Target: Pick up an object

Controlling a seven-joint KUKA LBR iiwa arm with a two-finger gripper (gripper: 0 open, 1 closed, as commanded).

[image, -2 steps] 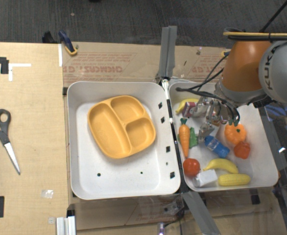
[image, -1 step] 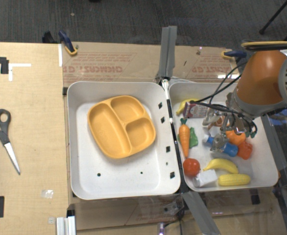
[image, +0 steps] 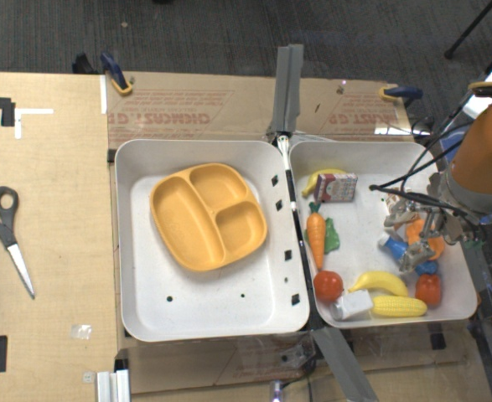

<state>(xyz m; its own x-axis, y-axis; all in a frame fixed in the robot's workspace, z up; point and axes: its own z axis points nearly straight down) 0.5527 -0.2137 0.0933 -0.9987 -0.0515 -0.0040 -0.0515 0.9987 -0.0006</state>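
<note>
The pincer (image: 409,239) is low at the right bin's (image: 363,224) three o'clock edge, over a blue and orange piece (image: 413,248); whether it grips anything, I cannot tell. Nothing looks lifted: carrot (image: 315,234), banana (image: 380,282), corn (image: 399,306) lie untouched, so the pick remains.

Arm (image: 484,153) cut off by right edge. Blue item (image: 394,246) and orange item (image: 434,243) partly hidden under gripper (image: 406,234); neither identifiable. Scissors (image: 4,229) cut at left edge.
</note>
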